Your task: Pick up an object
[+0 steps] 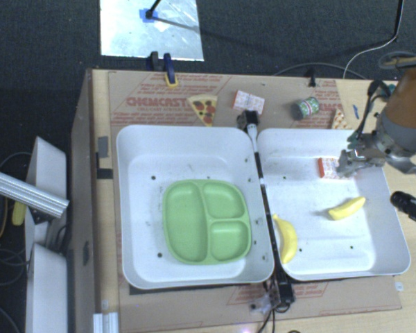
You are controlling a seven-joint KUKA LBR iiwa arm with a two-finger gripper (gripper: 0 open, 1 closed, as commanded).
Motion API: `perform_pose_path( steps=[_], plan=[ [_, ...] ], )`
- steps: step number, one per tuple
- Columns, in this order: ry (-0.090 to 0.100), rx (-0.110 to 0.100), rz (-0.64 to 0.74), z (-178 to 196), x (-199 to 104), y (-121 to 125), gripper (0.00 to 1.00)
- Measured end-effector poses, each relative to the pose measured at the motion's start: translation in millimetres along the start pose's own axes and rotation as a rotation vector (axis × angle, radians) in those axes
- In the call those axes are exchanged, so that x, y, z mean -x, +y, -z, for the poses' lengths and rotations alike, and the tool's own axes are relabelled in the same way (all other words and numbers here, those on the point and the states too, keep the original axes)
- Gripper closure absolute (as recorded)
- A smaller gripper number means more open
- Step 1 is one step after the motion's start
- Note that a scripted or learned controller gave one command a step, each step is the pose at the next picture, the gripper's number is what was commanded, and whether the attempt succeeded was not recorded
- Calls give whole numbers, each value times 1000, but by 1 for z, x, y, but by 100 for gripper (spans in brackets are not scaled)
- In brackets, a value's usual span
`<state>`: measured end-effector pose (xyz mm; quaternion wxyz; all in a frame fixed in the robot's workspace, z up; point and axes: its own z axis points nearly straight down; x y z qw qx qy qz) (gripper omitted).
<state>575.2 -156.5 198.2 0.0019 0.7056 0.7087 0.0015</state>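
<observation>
We see the gripper [351,159] low over the right bin [374,255], near its back right part, hanging just beside a small red and white box [327,167] that lies flat on the bin floor; whether the claw is spread or closed we cannot tell, and nothing we can see sits in its grasp. That box looks to us like the likely target, though two bananas share the bin: one banana [347,208] lies in the open a little nearer the front, and a second banana [286,238] rests against the divider by the left bin [139,186], which holds a green divided plate [206,221]. We judge the main risk to be the box itself: it is low and flat, so the claw may close above it, or come down on its edge and push it along the floor instead of straddling it. The arm also stands close to the bin's right wall, so a small error sideways could bring it against the rim. A slanted descent may tip the box rather than lift it.
</observation>
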Motion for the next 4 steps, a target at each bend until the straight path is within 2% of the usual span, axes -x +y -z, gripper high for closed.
perform_pose_path(
  steps=[1, 2, 3, 4],
  plan=[
    [0, -2, -1, -1, 1, -1, 0],
    [-1, -2, -3, 22, 31, -35, 0],
    [1, -3, 0, -29, -18, 32, 0],
    [0, -2, -1, -28, -17, 32, 0]
  ],
)
